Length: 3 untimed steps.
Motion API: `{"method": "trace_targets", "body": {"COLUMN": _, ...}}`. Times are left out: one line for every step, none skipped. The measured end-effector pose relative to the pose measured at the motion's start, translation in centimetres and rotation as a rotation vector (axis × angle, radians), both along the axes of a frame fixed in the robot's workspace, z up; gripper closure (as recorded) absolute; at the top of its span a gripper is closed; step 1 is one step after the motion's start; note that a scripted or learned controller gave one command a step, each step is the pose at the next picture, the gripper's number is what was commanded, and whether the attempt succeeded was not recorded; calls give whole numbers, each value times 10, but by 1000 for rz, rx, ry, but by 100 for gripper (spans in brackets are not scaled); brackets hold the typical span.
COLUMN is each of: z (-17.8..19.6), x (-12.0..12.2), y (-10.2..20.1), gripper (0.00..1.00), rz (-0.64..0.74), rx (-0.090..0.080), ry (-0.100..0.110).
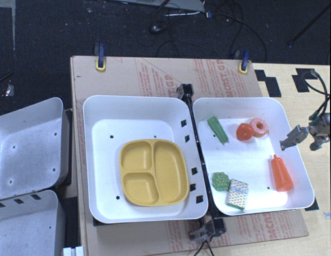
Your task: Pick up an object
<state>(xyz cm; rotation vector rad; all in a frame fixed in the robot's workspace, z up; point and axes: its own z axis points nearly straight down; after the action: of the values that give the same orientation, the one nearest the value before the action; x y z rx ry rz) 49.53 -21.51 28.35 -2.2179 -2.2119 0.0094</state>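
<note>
1. Hovering at the right edge, just outside the right bin: gripper, fingers' state impossible to tell.
2. Lying nearest, inside that bin: orange bottle-like piece.
3. Resting further in: red tomato touching a pink ring; green strip (tilted); green lump beside a patterned packet.
4. Sitting in the left bin: yellow divided plate.
</note>
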Motion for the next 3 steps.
{"method": "trace_targets", "body": {"z": 6, "x": 2, "y": 1, "gripper": 0, "rz": 4, "rx": -2, "ry": -10}}
{"method": "trace_targets", "body": {"z": -38, "x": 2, "y": 3, "gripper": 0, "rz": 1, "rx": -1, "ry": -7}}
{"method": "trace_targets", "body": {"z": -102, "x": -1, "y": 5, "gripper": 0, "rz": 1, "rx": 0, "ry": -4}}
